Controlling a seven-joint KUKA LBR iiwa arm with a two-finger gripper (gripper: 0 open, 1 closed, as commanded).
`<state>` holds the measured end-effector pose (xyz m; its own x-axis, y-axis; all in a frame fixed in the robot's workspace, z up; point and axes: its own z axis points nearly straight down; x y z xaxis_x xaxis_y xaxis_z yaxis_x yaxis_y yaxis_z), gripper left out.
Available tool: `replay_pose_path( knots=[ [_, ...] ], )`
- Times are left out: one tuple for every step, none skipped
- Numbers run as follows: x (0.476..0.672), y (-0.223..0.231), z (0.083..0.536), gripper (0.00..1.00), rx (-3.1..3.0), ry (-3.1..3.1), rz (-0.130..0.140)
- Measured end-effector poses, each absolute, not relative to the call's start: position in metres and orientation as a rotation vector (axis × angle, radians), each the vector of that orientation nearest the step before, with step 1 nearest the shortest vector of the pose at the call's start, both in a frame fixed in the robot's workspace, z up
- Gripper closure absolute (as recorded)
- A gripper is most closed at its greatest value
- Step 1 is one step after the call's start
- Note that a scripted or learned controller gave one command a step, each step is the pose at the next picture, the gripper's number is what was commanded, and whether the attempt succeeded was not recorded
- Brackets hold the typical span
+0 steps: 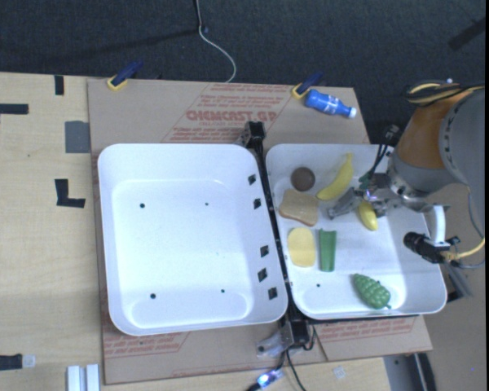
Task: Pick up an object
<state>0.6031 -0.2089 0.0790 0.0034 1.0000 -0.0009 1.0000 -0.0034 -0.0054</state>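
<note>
A: Where is the gripper (348, 206) right now?

B: Low in the right bin (391, 304), reaching in from the arm (440, 149) on the right. Its grey fingers (336, 211) lie between the large banana (337, 180) and a small yellow piece (367, 216) close to the wrist. I cannot tell whether the fingers are spread or closed; they blur into one grey shape.

A: Is anything held?

B: Nothing shows between them, so I judge the pick not yet done. The approach looks finished (or nearly so), while the closing and the lift are left.

A: Which thing is it after?

B: Most likely the large banana, just beside the fingers in the upper middle of that bin. Its long axis runs on a slant, one tip up and to the right, the other down and to the left toward the tan bread piece (300, 208).

A: And around it?

B: A brown round thing (302, 178) above the bread, a yellow block (301, 247) touching a green stick (327, 250) lower down, and a bumpy green object (371, 291) near the bottom edge. The left bin (114, 161) sits alongside.
</note>
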Motion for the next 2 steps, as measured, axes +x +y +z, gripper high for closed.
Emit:
replay_pose_path(
  knots=[
    [0.607,-0.207,0.096,1.0,-2.222,-2.226,0.001],
    [0.582,-0.138,0.123,1.0,-2.212,-2.226,0.0]
  ],
)
